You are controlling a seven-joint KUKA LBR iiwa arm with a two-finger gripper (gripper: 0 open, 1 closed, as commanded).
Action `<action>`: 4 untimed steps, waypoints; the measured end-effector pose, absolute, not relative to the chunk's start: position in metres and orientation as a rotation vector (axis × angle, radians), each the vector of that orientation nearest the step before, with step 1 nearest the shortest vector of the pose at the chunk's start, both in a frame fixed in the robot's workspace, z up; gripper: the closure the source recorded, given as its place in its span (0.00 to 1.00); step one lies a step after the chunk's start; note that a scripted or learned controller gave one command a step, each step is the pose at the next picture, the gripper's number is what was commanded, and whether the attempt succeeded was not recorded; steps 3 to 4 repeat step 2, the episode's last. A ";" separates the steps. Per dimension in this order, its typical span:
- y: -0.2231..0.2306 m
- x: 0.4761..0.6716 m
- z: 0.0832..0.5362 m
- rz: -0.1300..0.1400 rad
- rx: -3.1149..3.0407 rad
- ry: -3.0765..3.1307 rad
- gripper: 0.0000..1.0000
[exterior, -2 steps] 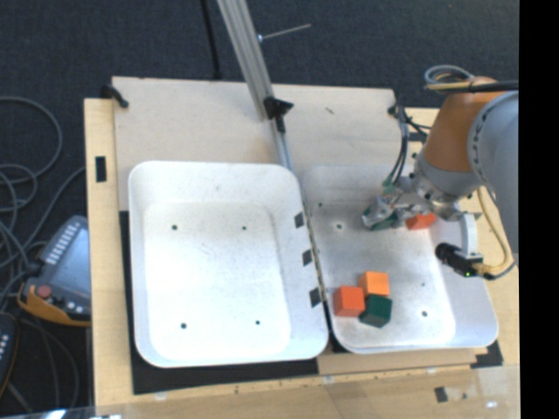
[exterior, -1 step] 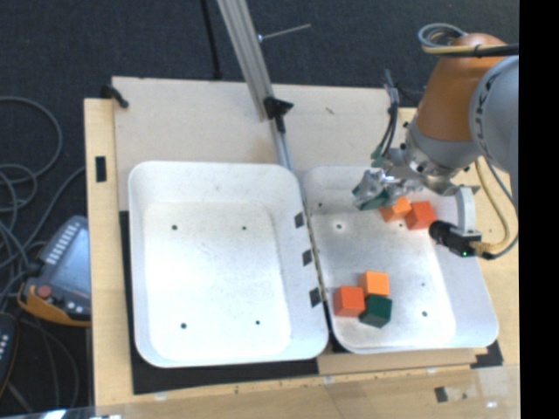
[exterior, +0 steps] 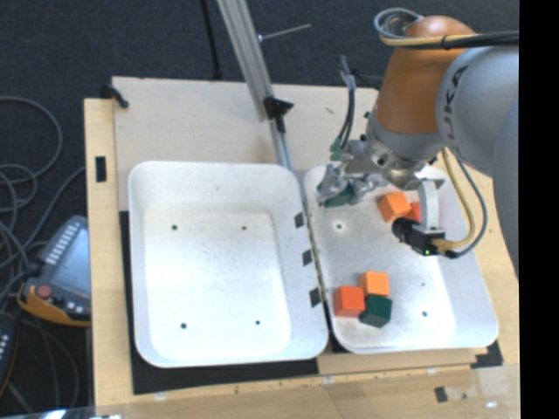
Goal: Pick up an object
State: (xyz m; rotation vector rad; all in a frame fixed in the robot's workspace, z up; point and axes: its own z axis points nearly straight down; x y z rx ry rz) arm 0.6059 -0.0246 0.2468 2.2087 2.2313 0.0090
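Camera view: gripper [exterior: 336, 190] grasp unclear; white bins [exterior: 148, 234] on tan bench [exterior: 175, 112]; dark carpet.

A small green object [exterior: 339, 195] sits at the tips of the gripper [exterior: 335, 190], near the far left corner of the right bin [exterior: 463, 321]; whether the tool grips it cannot be told. An orange block [exterior: 395, 205] lies just right of the gripper, close under the wrist. Well below the gripper, toward the bin's near edge, three blocks cluster: a red-orange cube [exterior: 349, 300], a lighter orange cube [exterior: 376, 283] beside it, and a dark green cube [exterior: 377, 310] touching both, slightly tilted.
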 end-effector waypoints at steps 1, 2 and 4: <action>0.046 0.663 0.193 0.000 2.213 2.232 1.00; -0.072 0.673 0.274 0.001 2.222 2.209 1.00; -0.072 0.673 0.274 0.001 2.222 2.209 1.00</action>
